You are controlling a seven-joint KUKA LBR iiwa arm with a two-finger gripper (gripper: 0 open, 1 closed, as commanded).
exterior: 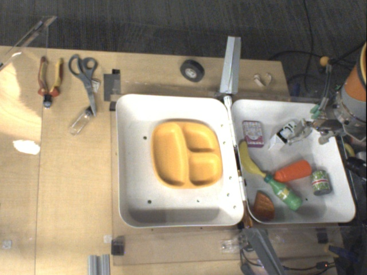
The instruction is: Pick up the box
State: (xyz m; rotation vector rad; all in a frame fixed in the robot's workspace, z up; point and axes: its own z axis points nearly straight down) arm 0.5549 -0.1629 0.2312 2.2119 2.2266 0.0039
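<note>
While box [252, 133] lies flat, gripper [293, 129] hovers beside (apart).

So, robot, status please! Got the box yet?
Gripper at right bin's far edge, grip unclear. Box lying flat in that bin, not picked up. Banana just beside the box.
</note>
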